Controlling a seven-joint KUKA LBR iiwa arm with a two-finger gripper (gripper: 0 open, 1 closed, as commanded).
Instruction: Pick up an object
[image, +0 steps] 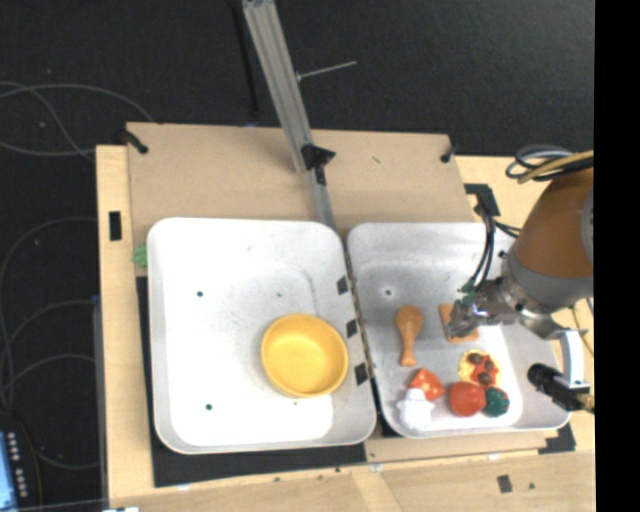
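Observation:
My gripper (462, 322) hangs low over the right bin (400, 260), near its right side. It is right above a small orange-tan piece (446, 318) that peeks out at its left. A tan drumstick-shaped toy (408, 332) lies to the gripper's left. Toward the bin's front lie a yellow piece with dark spots (478, 366), a red tomato-like toy (465, 399), a green toy (496, 402), a red-orange piece (426, 382) and a white piece (414, 409).
A yellow bowl (304, 354) sits in the left bin (220, 270) near its right front. A slanted metal pole (290, 100) rises behind the bins. The arm's orange band (555, 235) stands over the right bin's right edge.

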